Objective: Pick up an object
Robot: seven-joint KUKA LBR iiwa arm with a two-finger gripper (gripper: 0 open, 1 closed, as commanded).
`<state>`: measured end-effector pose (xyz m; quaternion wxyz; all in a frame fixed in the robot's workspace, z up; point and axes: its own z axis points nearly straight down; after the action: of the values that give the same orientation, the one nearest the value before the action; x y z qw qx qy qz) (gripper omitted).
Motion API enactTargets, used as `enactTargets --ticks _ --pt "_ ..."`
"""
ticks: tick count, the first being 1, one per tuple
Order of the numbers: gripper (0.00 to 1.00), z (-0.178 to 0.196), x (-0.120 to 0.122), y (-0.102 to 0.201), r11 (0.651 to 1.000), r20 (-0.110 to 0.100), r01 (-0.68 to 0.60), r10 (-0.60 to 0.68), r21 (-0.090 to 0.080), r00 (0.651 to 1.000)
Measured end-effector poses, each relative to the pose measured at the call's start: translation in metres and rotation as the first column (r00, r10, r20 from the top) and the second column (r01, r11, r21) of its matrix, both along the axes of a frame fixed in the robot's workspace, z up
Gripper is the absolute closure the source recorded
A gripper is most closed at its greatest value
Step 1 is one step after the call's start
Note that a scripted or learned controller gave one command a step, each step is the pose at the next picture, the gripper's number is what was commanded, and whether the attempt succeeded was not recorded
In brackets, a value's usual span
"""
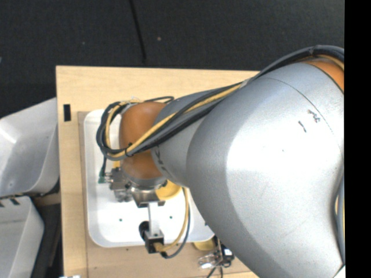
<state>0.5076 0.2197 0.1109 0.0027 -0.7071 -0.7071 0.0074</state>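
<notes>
Yellow rounded item (170,191), mostly hidden, lies in shallow white plastic bin (113,225) on pale wooden surface (71,172), just right of pincer (134,193). Pincer sits low over bin's middle; wide or narrow, can't tell. Grey arm (261,172) covers bin's right side.

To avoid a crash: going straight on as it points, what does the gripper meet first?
Probably the bare floor of the shallow white bin under the gripper; depth is unclear.
</notes>
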Motion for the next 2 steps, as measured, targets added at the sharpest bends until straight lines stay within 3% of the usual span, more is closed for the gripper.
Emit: enactTargets --ticks 1,2 --pt "1.00 0.139 0.032 -0.017 1.000 0.029 0.003 -0.004 0.010 1.000" --pt "1.00 0.127 -0.020 0.003 1.000 0.011 -0.005 0.005 0.007 1.000"
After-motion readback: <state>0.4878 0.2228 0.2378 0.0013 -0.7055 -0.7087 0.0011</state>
